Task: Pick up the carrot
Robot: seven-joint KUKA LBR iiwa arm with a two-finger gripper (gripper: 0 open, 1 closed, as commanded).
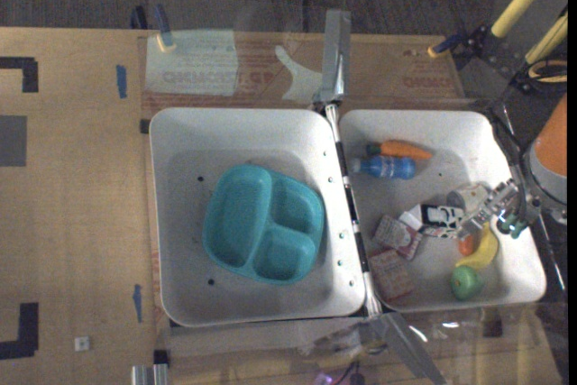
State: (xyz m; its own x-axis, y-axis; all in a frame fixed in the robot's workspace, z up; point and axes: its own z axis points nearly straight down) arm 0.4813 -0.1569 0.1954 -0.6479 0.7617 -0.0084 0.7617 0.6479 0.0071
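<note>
**Arm low over the right bin; carrot at the bin's far edge**

Visibility limits. The arm (552,153) is cut off by the right edge of the view, leaving part of the orange band and the wrist visible. The jaws (491,210) sit in a cluster of small metallic and teal parts at the near right of the right bin (424,123); whether they are spread or pressed together cannot be told, and nothing can be made out between them. A small red item (465,243) just below the jaws is partly covered and cannot be identified. The flat packets (394,234) near the bin's centre are too blurred to read.

Arm pose. The arm reaches in from the right, wrist tilted down and leftward, with the jaws above the banana (484,250) and beside a black-and-white box (441,215).

Task object. The carrot (406,150) lies lengthwise near the far edge of the right bin, just beyond a blue bottle (386,167) and well apart from the jaws.

Other contents. A green apple (465,282) rests near the near right corner. The left bin (180,140) holds a teal divided plate (263,223). Both bins stand on the table (72,194).
</note>
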